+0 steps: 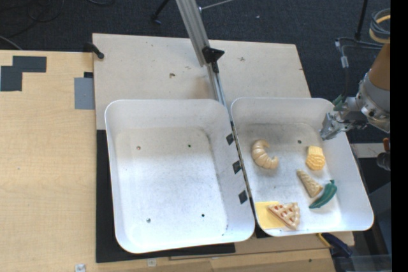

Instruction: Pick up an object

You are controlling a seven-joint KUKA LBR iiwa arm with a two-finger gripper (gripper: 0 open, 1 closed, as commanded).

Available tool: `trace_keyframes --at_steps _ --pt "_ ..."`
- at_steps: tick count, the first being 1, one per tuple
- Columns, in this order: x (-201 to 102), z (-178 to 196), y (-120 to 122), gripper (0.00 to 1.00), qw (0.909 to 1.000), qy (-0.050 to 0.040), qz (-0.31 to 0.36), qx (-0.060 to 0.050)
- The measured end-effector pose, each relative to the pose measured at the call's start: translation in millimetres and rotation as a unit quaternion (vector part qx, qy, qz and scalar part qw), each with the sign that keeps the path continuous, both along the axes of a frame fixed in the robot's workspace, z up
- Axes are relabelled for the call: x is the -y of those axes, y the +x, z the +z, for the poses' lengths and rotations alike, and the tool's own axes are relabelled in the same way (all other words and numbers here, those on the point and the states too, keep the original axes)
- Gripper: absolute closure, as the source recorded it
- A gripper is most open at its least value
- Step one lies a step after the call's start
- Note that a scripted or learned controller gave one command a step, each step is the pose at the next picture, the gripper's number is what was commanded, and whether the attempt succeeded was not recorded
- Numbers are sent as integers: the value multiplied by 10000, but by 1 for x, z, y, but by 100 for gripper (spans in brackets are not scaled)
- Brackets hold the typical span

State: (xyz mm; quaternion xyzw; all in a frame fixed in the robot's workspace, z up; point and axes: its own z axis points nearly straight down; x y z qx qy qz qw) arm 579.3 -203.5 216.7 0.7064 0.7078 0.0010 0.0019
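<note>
You have 5 toy food pieces in the right bin [357,165], and any of them serves the task: a croissant [264,155], a yellow corn cob piece [315,158], a waffle cone [310,183], a green chili pepper [324,195] and a pizza slice [284,214]. They look like light, stiff moulded plastic, probably smooth and a little slippery, and nothing about them suggests they break easily. The corn cob piece is your likeliest target; take it across its short, chunky body, where the ridged sides should give some bite. The croissant is best pinched at its thick middle, while the flat pizza slice lies low against the bin floor and looks awkward to get under. The gripper [333,124] hangs over the bin's right rim, near the upper right corner, and nothing sits between its tips; you cannot tell from this angle how wide it stands. From the gripper, the corn lies near at about 7 o'clock, the cone and pepper farther at about 6 to 7 o'clock, the croissant well apart at about 8 o'clock. The left bin [121,137] offers no target.
</note>
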Motion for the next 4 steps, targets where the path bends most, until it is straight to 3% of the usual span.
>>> trace_keyframes --at_steps 1,2,4 --pt "-10 55 4 100 10000 0 4 0" --pt "-9 81 4 100 10000 4 0 -13" --pt "-108 44 -12 100 10000 20 10 -46"
